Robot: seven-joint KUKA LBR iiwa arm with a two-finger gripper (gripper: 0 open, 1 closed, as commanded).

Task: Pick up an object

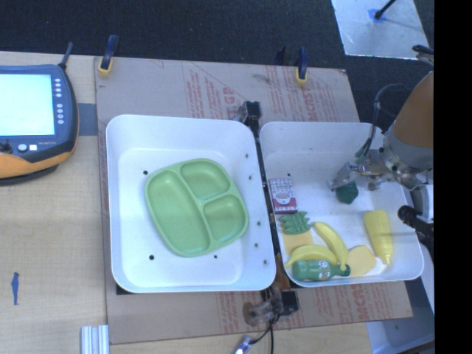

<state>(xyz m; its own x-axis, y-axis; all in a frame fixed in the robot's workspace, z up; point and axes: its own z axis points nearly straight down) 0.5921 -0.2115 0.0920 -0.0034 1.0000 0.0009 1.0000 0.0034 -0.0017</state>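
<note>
My pincer hangs low in the right white plastic bin, its metal fingers spread apart, a small dark green rounded object just beneath them, ungripped. Beyond lie a yellow toy banana and a green sectioned plate.

The arm is showing an orange band above a grey wrist, ending in a pale metallic gripper, thin cable looping beside.
</note>
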